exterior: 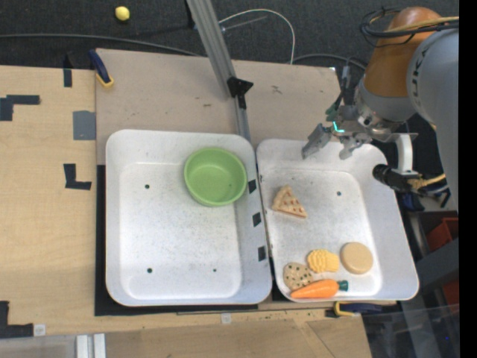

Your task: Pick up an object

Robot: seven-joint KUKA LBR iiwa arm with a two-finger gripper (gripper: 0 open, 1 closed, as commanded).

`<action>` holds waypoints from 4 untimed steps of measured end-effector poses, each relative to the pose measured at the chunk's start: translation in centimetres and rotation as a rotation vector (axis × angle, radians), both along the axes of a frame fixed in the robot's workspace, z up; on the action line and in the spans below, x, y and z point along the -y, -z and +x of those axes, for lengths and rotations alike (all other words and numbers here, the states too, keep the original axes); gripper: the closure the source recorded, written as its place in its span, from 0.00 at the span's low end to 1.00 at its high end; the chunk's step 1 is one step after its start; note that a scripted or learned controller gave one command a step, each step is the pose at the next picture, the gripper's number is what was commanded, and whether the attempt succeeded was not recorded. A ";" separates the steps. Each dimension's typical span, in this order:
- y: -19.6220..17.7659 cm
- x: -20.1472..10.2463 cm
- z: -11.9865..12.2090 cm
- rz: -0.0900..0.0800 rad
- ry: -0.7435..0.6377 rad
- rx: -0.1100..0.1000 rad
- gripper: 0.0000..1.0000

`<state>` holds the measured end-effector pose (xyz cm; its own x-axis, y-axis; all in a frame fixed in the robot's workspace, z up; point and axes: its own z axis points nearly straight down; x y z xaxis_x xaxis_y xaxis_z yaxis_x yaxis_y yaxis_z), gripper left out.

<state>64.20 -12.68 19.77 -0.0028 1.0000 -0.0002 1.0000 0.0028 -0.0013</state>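
- You see the tabletop [45,200], pale wood with a tan board laid over its middle, carrying two shallow white plastic bins side by side.
- The left white bin [134,222] lies toward the tabletop's near edge and holds one thing: a round light-green plastic bowl [215,175], upright, near that bin's far right corner.
- The right white bin [387,222] touches the left one along a dark seam and reaches the tabletop's right edge.
- The grey arm with its orange band [402,58] hangs over the far right corner of the tabletop.
- The tool [331,146] hovers above the far rim of the right bin; its two fingers stand apart with nothing between them.
- The objects you could pick all lie in the right bin. A tan wedge-shaped toy slice [289,202] sits alone near that bin's left wall, well apart from the tool.
- An orange toy carrot with a green tip [318,289] lies along the bin's near wall.
- A round beige toy disc [357,258] rests near the near right corner.
- A yellow ridged toy [322,260] sits just beside the disc.
- A speckled brown toy cookie [298,275] touches the carrot.
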 end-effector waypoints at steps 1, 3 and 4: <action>4.4 -0.2 0.1 0.000 0.000 -0.005 0.00; 11.0 -1.4 -0.3 -0.001 0.001 -0.002 0.00; 10.0 -1.4 -0.3 -0.001 -0.001 -0.002 1.00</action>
